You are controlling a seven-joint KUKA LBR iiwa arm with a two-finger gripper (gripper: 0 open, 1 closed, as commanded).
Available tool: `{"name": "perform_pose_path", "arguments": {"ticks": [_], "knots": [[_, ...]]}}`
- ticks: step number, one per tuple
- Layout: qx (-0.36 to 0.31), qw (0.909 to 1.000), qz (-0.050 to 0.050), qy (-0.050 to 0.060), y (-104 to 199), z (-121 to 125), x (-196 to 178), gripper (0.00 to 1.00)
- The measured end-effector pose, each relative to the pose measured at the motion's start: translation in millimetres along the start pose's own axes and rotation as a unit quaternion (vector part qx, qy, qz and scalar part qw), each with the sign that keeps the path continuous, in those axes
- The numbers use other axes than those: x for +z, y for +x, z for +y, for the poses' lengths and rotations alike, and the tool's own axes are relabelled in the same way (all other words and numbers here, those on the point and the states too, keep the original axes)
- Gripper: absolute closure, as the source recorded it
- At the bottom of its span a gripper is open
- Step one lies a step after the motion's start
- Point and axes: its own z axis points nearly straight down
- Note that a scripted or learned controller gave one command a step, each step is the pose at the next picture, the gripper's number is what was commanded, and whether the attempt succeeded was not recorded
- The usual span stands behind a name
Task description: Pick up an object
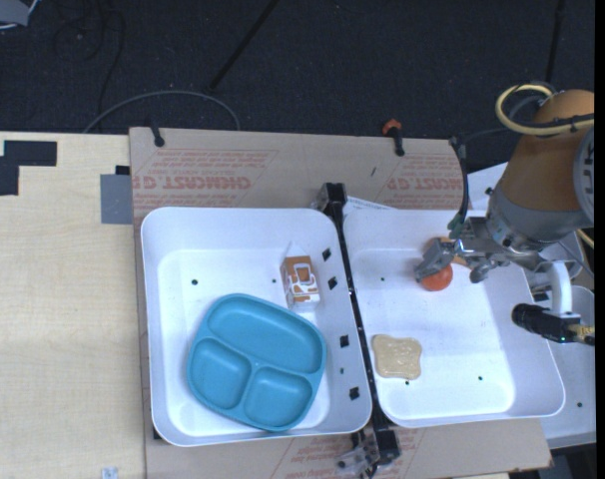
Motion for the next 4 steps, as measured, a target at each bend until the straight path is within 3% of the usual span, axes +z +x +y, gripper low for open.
{"name": "perform_pose_path", "arguments": {"ticks": [2,3,4], "knots": [[0.001,1.0,-0.001,-0.003,-5,-8,109,0.0],[0.003,1.0,-0.001,-0.003,-7,-7,96,1.0],[0.0,1.0,-0.001,-0.005,-8,-4,53,1.0]]}}
